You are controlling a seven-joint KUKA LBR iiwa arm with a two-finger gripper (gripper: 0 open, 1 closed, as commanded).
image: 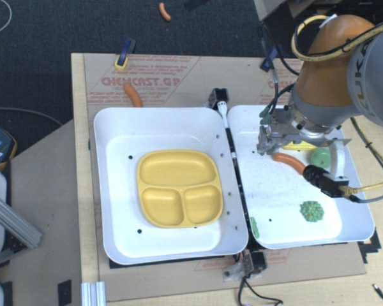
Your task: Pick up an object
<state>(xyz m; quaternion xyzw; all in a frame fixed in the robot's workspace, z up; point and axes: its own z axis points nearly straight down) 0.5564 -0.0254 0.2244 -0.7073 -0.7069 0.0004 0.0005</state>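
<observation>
Reading across the brown board [179, 75] on the desk, red print spells what looks like "CHEMCAST G.P", with smaller lines beneath it too faint to make out. Two white bins sit on that board. The left bin [115, 190] holds a yellow divided tray [179, 187] with three compartments. Over the right bin [274, 228] the grey arm [335, 62] with its orange band comes down from the right, and the gripper [270, 142] sits low near the bin's upper left corner; whether it is open or closed I cannot tell, since the wrist covers it. Just beside it lies an orange carrot-like piece [290, 161], partly under the arm. A round green item [321, 156] and something yellow [300, 146] are half hidden there too. A green broccoli-like clump [311, 211] lies apart, nearer the front. Another orange piece [133, 94] rests on the board behind the left bin.
</observation>
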